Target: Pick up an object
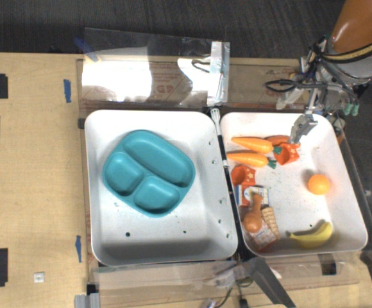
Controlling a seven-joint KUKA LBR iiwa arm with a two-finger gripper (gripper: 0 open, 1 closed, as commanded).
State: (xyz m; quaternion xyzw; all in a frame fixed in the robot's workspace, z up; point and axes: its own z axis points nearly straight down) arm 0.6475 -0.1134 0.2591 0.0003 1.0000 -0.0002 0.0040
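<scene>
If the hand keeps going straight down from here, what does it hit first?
Likely the red pepper just below the hand, beside the carrots. Depth is unclear; it could land on the bin floor instead.

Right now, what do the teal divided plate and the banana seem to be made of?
The teal divided plate looks like moulded plastic with a matte-to-satin finish: one even colour, soft rounded compartment edges, faint sheen. The banana is probably a plastic toy: uniform yellow, smooth skin, dark tip, though real fruit cannot be excluded from this view.
</scene>
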